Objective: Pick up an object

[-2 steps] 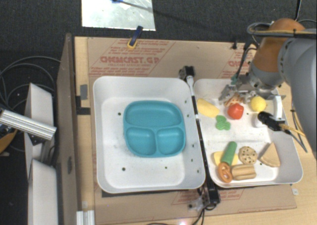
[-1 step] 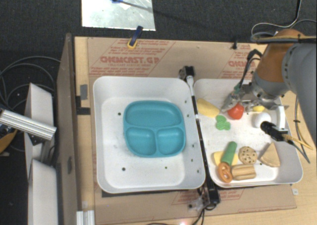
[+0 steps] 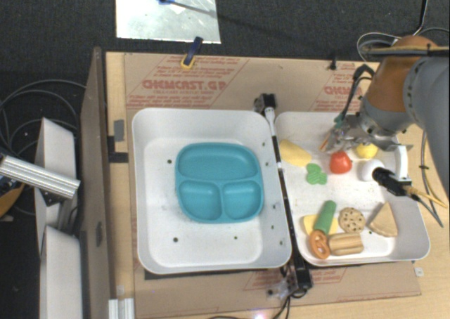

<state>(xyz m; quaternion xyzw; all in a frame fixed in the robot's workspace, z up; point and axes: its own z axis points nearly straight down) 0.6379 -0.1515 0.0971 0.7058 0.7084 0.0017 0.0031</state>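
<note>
My gripper (image 3: 342, 138) hangs low over the far part of the right bin (image 3: 422, 240), under the grey arm with its orange band. Just in front of it lies a red round toy fruit (image 3: 340, 163), and a small yellow fruit (image 3: 365, 150) sits to its right. A yellow piece (image 3: 295, 154) and a green broccoli-like piece (image 3: 316, 175) lie to the left, near the bin's divider. I see nothing held in the gripper.
Near the bin's front lie a green cucumber (image 3: 325, 215), a cookie (image 3: 351, 220), a pretzel (image 3: 318, 243), a tan roll (image 3: 345, 243) and a bread wedge (image 3: 384, 222). A blue divided plate (image 3: 218, 182) sits in the left bin (image 3: 155, 240).
</note>
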